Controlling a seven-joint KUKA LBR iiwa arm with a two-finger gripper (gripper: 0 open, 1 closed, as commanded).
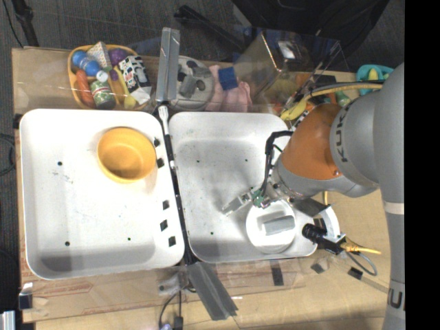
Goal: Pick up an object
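Camera view: yellow bowl (126,154) well apart from arm (368,139).

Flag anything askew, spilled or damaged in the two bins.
Nothing stands out. The yellow bowl sits open side up in the left bin, and the gripper hangs low over the right bin.

- Two bins sit side by side on the bench (41,74): left bin (41,205) and right bin (206,163), their inner rims meeting.
- Bowl (126,155) stands upright in the left bin, toward its back right corner.
- Round dish (265,240) sits in the right bin, front right, with a small block (277,223) lying on it.
- Gripper (237,203) is over the right bin, just left of the dish. The arm (357,143) crosses the bin's right rim.
- Basket (71,64) of small items sits behind the left bin.
- Cloth (234,96) lies behind the right bin, with a box (295,60) to its right.
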